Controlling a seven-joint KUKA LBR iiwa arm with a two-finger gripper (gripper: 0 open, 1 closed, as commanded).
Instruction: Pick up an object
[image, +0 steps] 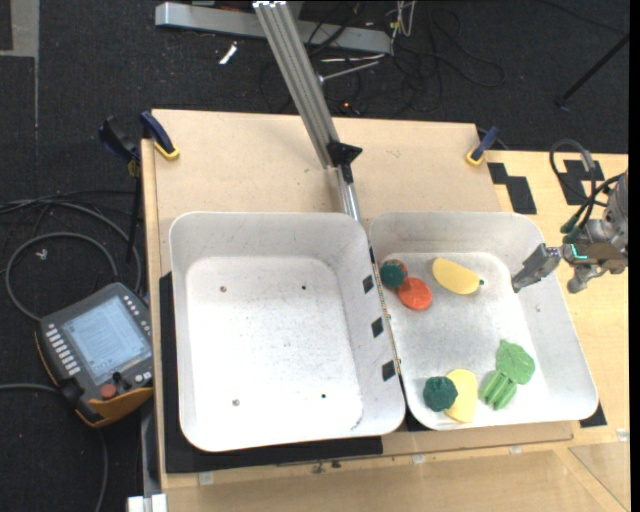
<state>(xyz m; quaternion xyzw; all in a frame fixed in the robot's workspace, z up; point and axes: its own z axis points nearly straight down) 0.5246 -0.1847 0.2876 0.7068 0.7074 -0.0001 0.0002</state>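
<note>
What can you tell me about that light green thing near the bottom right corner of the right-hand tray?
The light green thing looks like a toy vegetable, maybe broccoli or lettuce, of matte plastic or foam. It has a wider, lumpy, leafy head toward the top and a narrower ribbed stalk below, lying flat and slanted on the floor of the right bin, near its front right corner. A yellow toy lies just to its left; whether they touch is unclear.

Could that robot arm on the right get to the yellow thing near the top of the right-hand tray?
Probably yes. The gripper hangs at the right bin's right edge, and the yellow object lies in the open with bare floor between them. Only the orange object sits near, on its far side.
</note>
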